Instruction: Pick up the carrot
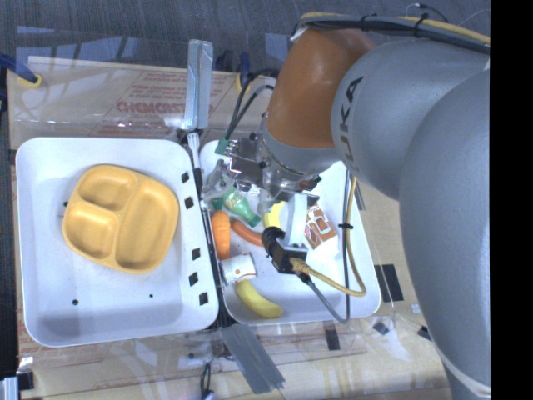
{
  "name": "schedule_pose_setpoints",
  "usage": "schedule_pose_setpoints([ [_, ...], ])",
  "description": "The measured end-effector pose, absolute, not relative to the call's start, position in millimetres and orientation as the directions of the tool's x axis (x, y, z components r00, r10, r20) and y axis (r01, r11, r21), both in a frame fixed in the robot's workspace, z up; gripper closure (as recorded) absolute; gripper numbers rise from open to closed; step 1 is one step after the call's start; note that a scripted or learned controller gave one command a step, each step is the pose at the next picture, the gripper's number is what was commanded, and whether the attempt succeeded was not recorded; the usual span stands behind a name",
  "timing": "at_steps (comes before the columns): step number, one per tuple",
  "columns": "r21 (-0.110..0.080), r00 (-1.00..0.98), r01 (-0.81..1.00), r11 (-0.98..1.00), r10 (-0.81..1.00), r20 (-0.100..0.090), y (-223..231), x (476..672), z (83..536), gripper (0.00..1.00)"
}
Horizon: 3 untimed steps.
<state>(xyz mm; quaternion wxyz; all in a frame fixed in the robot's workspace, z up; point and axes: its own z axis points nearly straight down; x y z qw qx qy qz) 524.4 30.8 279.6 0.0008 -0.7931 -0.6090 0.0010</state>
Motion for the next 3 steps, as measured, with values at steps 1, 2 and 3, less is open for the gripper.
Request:
schedule_pose_setpoints([
  [1,-0.006,0.250,0.968,-0.250,0.968,-0.002,31,524.5,289,1.00],
  [2,-0.007,0.014,1.000,-0.014,1.000,0.000,67,513.2,190,1.00],
  [3,0.000,-0.153,0.988,0.153,0.988,0.000,36,518.1,367,1.00],
])
